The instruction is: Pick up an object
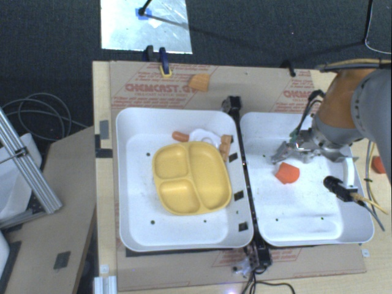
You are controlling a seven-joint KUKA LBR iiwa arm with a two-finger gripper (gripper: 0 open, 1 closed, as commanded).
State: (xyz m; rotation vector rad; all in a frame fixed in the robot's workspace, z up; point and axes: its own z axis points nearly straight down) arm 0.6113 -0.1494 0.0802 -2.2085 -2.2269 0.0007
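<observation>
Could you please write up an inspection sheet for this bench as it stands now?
Surface: cardboard-topped bench bearing left bin and right bin.
Job's things: orange object in right bin; yellow divided plate, small orange piece and brown piece in left bin.
Clutter: tan block on the cardboard behind the bins.
Grippers: tool low over right bin, just above the orange object; grasp not evident.
Cables: black loops at left; black cable at top right.
Surroundings: dark carpet, shiny sheet.

A small orange object (287, 174) lies loose on the right bin's (306, 225) white floor, right of the frame's centre.
</observation>
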